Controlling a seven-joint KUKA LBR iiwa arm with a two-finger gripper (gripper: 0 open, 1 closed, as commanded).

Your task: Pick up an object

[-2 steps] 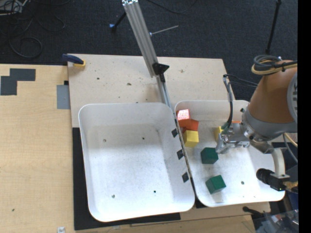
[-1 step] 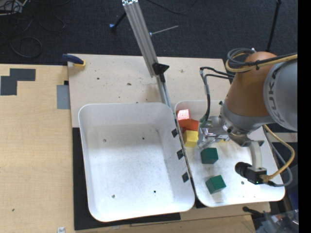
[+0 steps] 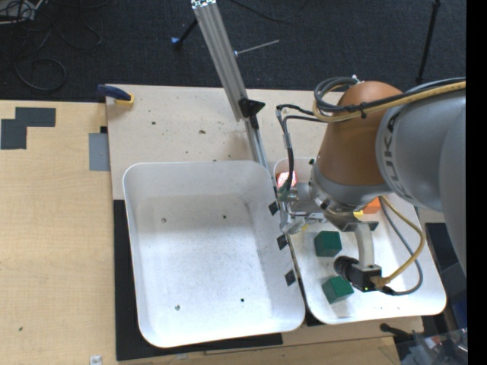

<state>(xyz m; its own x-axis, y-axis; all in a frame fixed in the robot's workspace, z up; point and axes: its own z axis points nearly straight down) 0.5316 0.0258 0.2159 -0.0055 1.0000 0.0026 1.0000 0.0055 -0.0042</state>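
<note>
Our tool (image 3: 303, 213) hangs low in the right bin (image 3: 426, 299), and we cannot tell if it is wide or narrow. A green block (image 3: 328, 243) lies near it, with a second green block (image 3: 336, 288) nearer the front rim.

Broad free floor in left bin (image 3: 198, 265); right bin (image 3: 415, 295) cramped: arm (image 3: 365, 143), upper green block (image 3: 328, 243), lower green block (image 3: 336, 288).

The light over my bench (image 3: 61, 204) is bright and even, and the left white bin (image 3: 205, 257) looks pale with soft grey shade inside. My arm (image 3: 415, 147) darkens part of the right bin (image 3: 422, 299), and the floor (image 3: 114, 29) up top is dim and fuzzy.
</note>
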